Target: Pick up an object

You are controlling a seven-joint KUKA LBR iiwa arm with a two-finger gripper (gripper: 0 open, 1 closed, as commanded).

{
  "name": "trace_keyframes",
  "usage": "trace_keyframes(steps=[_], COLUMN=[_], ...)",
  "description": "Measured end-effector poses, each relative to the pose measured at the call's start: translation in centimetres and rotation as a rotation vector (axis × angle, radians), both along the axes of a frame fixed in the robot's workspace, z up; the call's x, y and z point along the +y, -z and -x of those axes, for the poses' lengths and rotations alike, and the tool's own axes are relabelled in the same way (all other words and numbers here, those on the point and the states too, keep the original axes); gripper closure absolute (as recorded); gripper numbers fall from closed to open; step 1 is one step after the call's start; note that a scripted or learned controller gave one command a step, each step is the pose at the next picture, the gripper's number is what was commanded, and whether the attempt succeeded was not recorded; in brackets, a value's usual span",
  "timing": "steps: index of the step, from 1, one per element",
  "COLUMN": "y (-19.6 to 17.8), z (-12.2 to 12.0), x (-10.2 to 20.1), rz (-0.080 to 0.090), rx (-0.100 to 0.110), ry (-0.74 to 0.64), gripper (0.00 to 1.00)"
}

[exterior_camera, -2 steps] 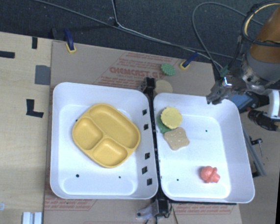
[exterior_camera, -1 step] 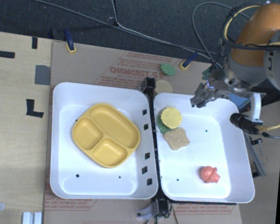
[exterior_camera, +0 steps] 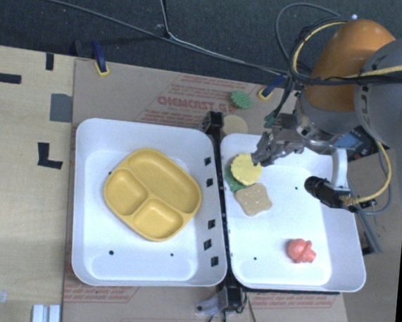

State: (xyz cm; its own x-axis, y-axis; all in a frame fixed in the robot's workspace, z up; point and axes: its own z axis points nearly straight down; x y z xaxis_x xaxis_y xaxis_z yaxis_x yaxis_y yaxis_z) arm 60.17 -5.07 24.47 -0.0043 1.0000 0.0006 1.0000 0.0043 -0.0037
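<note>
Camera view, looking down: the arm (exterior_camera: pixel 365 73) comes in from three o'clock and hangs over the right bin (exterior_camera: pixel 331 275). Its gripper (exterior_camera: pixel 264 156) sits low at the bin's ten o'clock corner, right over a yellow round piece (exterior_camera: pixel 244 170). From here I can't tell how far the fingers are spread, or whether they have hold of it. A green piece (exterior_camera: pixel 233 183) peeks out under the yellow one, a tan slice (exterior_camera: pixel 254 199) lies just beside at five o'clock, and a pink toy (exterior_camera: pixel 301 251) sits well apart near the bin's five o'clock. The left bin (exterior_camera: pixel 86 252) holds a yellow tray (exterior_camera: pixel 152 194).
</note>
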Motion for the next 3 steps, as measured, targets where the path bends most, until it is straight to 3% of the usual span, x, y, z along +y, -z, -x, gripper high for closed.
trace_keyframes(steps=[3], y=[2.3], z=[6.8], x=[12.9], rz=[0.0], rx=[0.001], ry=[-0.001], gripper=[1.0])
